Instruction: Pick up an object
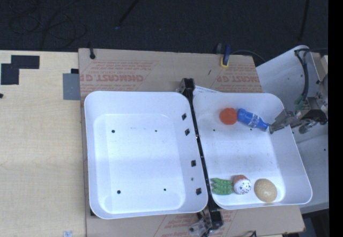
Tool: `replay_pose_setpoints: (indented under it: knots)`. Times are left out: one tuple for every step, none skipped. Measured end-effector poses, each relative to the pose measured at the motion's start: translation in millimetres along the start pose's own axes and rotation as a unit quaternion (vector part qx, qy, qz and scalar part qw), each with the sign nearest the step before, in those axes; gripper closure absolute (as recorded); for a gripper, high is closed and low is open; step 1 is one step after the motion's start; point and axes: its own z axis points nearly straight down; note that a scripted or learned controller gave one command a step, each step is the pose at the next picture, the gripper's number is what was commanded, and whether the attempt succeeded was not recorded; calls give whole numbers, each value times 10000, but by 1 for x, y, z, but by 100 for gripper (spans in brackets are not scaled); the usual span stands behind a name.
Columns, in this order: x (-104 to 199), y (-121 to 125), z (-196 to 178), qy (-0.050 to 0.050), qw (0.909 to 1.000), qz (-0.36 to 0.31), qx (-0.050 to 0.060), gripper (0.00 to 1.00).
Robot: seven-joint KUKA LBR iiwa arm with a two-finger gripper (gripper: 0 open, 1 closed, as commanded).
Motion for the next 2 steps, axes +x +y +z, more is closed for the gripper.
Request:
replay_pose_setpoints:
  knots:
    - [0,0,0,0,10000,0,0,0]
    - [-1,0,-9,4,10000,-6,7,100]
